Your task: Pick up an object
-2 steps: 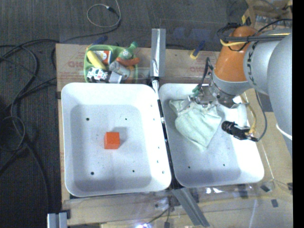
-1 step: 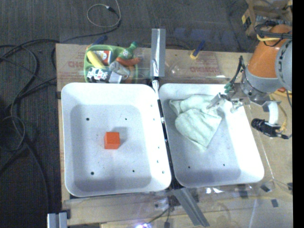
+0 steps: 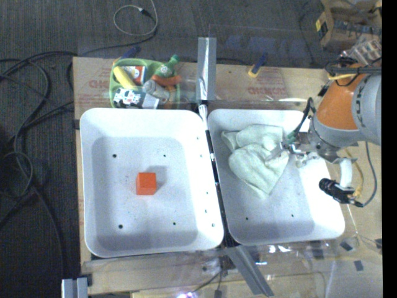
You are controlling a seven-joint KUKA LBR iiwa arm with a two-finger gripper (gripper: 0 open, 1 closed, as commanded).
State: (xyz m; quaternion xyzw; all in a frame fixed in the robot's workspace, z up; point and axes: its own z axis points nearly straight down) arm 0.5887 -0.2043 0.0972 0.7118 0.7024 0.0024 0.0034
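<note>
Item: one-arm picking station, two white bins side by side on a board worktop [image 3: 279, 82]. Left bin [image 3: 99, 166]: one small orange cube [image 3: 146, 183], near the middle of the floor, lying flat, well apart from every wall and from the arm. Right bin [image 3: 310, 222]: one crumpled pale green cloth [image 3: 257, 157], heaped in the upper left part of the floor, its right edge drawn up toward the claw [image 3: 290, 148]. Arm [image 3: 347, 113]: grey with orange band, reaching in over the right bin's right rim. Claw: at the cloth's right edge and seemingly touching a fold; whether its fingers are apart or together cannot be told at this size. Behind the bins: a green basket of mixed small items [image 3: 144, 82], off the work area. Risks, as judged: a pinch on a thin outer fold may slide free once lifted, leaving the cloth in the bin; a loose cloth may drape and drag over the divider between the bins; if the claw pressed too low, it could scrape the bin floor. The cube is not at risk, being far off.
</note>
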